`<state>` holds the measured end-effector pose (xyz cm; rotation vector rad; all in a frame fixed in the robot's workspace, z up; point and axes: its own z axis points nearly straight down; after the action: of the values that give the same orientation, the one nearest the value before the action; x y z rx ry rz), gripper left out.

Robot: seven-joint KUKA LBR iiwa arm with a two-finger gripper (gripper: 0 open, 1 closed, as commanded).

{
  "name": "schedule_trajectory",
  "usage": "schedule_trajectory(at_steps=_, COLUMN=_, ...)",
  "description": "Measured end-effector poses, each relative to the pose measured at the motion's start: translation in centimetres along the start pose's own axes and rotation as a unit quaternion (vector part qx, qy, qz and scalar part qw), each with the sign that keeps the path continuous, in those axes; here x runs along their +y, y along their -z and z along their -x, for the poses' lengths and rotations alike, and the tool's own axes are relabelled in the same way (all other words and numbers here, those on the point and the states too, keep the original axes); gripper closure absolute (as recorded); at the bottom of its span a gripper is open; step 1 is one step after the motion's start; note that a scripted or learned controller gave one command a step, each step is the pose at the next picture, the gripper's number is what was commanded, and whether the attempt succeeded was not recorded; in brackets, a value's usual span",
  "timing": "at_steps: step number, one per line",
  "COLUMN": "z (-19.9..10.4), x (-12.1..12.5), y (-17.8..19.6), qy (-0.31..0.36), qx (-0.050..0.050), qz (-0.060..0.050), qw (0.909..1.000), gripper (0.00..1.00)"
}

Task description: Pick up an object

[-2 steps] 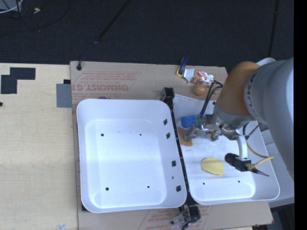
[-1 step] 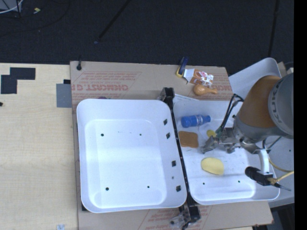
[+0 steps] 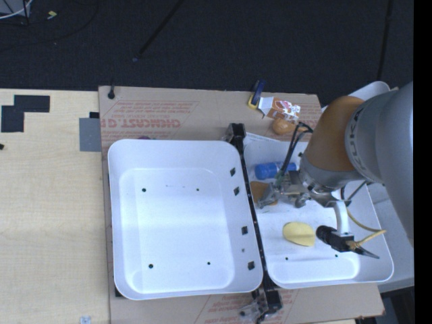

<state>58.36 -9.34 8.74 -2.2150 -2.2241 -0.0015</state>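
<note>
**Hidden / unclear:** Arm [image 3: 364, 140] (grey, orange band) reaches in from the R and covers the far-R part of the R bin [image 3: 317, 267], so the rim and floor under it are not visible. Gripper [image 3: 280, 194] is low over the R bin, close to its L wall, about mid-depth. It is seen from above and cluttered w/ its own hardware. Can't tell how far open it is or whether it has hold of anything. Brown item [image 3: 258, 190] is just L of the gripper, touching or nearly so, and I can't separate the two; its shape is unclear. Blue item [image 3: 267, 171] is just beyond the brown one, partly behind a cable. It looks cylindrical, not certain.

**Containers:** 2 white bins sit side by side on a cardboard sheet [image 3: 169, 113], on a pale wood bench [image 3: 47, 201].
- L bin [image 3: 175, 214]: floor shows 4 small dark dots, 2 far and 2 near.
- R bin: 3 objs. These are the brown item, the blue item and a yellow lump [image 3: 298, 233]. The lump lies on the floor on the near side of the gripper, apart from it and fully in view.

**Outside the bins:** 3 small things lie past the R bin's far rim, identity unclear.
- red-and-white packet [image 3: 285, 106]
- tan thing [image 3: 283, 125], just beside the packet
- blue-and-yellow thing [image 3: 256, 96]

**Black clamps:** 2, at the seam btw the bins: far clamp [image 3: 236, 132] and near clamp [image 3: 266, 304].
</note>
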Motion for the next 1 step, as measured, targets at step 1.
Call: schedule_trajectory(at_steps=1, z=-0.96, x=5.63, y=0.07, qy=-0.001, qx=-0.001, qz=0.002, qw=1.0, gripper=0.0)
